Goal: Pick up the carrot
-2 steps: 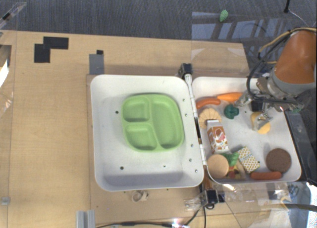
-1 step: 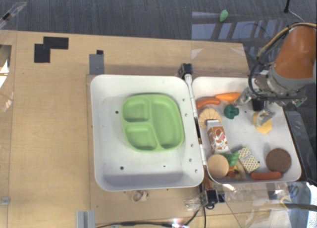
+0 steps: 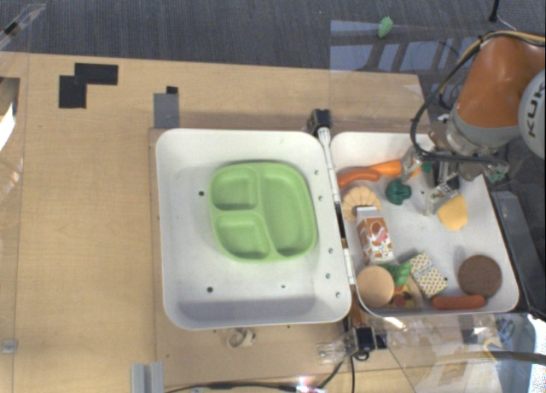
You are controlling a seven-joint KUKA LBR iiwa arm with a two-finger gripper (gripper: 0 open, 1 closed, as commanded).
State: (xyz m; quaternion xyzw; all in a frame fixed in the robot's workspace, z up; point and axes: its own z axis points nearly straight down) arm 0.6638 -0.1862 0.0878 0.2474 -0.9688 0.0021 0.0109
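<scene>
Overhead, the right bin [image 3: 503,238] holds the carrot [image 3: 368,173] lying near its upper left corner, tip toward the gripper [image 3: 433,185]. That gripper hangs just right of the carrot, apparently clear of it; whether it is spread or closed cannot be told. The left bin [image 3: 175,238] holds a green divided plate [image 3: 260,210].

Evenly lit from overhead, soft. Glare along the bench [image 3: 85,238] left edge and bottom edge. Faint shadows inside the white bins [image 3: 183,212]. Slightly grainy, mildly soft throughout.
</scene>
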